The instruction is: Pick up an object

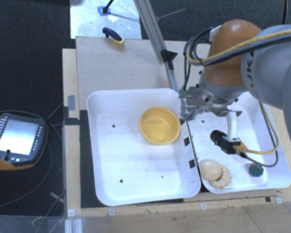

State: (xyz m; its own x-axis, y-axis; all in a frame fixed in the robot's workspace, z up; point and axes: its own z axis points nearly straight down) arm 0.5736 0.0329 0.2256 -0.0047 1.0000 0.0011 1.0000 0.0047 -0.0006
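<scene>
One arm (242,57) bent over right bin (276,178).

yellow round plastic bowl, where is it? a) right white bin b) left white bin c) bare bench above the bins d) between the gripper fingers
b: the yellow round plastic bowl sits upright on the floor of the left white bin, near its upper right corner.

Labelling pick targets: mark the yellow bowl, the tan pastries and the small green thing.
yellow bowl (159,125), camera view, inner floor.
tan pastries (215,173), camera view, where the two meet.
small green thing (255,169), camera view, its top.
</scene>
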